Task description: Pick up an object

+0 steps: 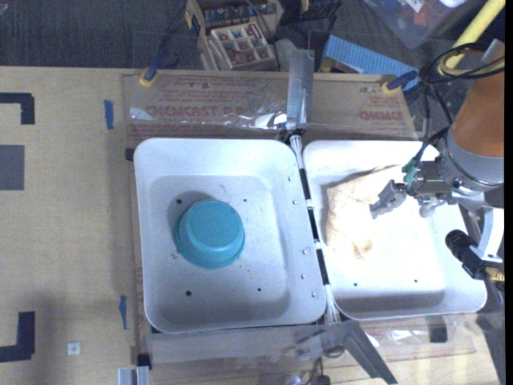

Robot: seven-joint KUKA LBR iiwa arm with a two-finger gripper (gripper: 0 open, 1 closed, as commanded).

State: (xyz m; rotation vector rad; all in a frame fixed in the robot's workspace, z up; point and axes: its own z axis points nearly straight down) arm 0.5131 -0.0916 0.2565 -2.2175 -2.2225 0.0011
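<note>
Cardboard sheet (pixel 272 107) behind the bins: red printed lettering at its two ends, far to the left of the gripper (pixel 383 202) and just behind it; the letters are too blurred and glare-washed to spell out.
Boxed set (pixel 234 34) on the floor, well behind and to the left of the gripper: coloured panels with print, too small to read.
Bins, bowl, arm: no readable marks.

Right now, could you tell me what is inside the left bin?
A teal bowl sits upside down in the left bin; anything beneath it is covered.
</note>
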